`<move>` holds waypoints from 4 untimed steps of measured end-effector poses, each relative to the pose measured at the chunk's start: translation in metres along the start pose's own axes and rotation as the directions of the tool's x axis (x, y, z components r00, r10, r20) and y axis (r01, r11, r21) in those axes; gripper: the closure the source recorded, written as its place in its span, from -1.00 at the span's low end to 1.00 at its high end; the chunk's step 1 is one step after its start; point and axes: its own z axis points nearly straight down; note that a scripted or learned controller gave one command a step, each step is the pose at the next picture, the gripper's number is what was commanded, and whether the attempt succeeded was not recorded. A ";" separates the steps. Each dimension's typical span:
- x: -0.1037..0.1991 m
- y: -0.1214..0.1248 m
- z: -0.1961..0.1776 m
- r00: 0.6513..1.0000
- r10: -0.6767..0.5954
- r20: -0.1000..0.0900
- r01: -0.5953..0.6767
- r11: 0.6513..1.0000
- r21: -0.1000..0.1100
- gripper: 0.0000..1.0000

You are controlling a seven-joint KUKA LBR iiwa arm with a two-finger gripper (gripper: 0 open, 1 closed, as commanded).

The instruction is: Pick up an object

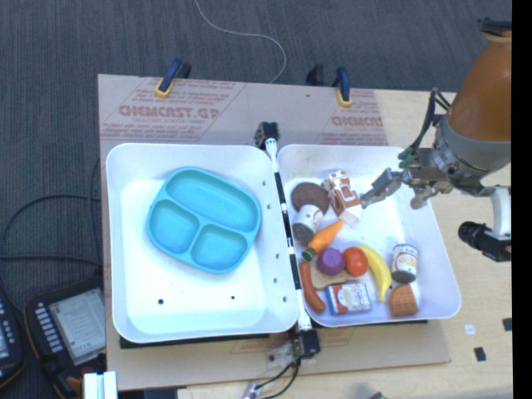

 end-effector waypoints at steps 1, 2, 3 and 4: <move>0.020 -0.023 0.157 1.000 0.001 -0.002 -0.001 1.000 0.004 -1.00; 0.019 -0.022 0.147 1.000 0.001 -0.001 -0.001 1.000 0.004 1.00; 0.081 -0.046 0.059 1.000 -0.001 0.000 0.001 1.000 0.000 1.00; 0.081 -0.047 0.060 1.000 0.000 0.000 0.000 1.000 0.001 -1.00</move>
